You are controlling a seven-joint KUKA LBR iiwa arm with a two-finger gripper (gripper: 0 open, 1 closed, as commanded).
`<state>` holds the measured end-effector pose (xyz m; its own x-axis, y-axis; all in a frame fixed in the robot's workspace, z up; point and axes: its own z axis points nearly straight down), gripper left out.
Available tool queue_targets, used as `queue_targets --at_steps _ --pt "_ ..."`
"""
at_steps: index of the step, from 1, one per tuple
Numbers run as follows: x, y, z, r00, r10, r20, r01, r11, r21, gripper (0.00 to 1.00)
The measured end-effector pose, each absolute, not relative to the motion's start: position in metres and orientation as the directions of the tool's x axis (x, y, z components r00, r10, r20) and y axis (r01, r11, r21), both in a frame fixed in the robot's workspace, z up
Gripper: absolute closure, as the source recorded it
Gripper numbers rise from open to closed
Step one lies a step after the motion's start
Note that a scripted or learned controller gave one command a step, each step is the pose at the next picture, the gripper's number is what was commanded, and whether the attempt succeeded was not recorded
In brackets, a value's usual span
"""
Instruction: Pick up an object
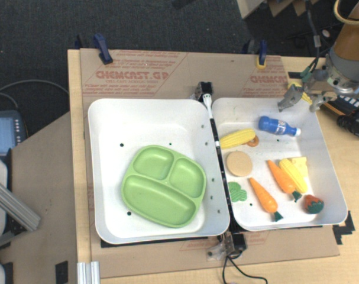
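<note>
The right bin (327, 158) holds several toy foods. A blue bottle (278, 126) lies near its far side, with a yellow corn cob (237, 138) to its left. A tan round disc (239, 163) and a green leafy piece (235, 191) lie by the left wall. Two orange carrots (263, 195) (283, 177), a yellow piece (296, 171) and a red fruit (313, 203) lie toward the front right. My gripper (301, 101) hangs over the bin's far right corner, up and to the right of the bottle, open with nothing between its fingers.
The left bin (108, 129) holds a green divided plate (163, 185). A black clip (204, 90) sits where the bins meet at the back. Blue clamps (102, 47) (262, 52) hold the cardboard base.
</note>
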<state>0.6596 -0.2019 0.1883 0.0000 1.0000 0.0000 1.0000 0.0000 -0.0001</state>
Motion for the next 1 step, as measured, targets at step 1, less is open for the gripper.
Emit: queue_targets --at_steps 1 --pt "0.6649 -0.1546 0.0777 -0.004 1.000 0.004 1.000 0.004 -0.009 0.00"
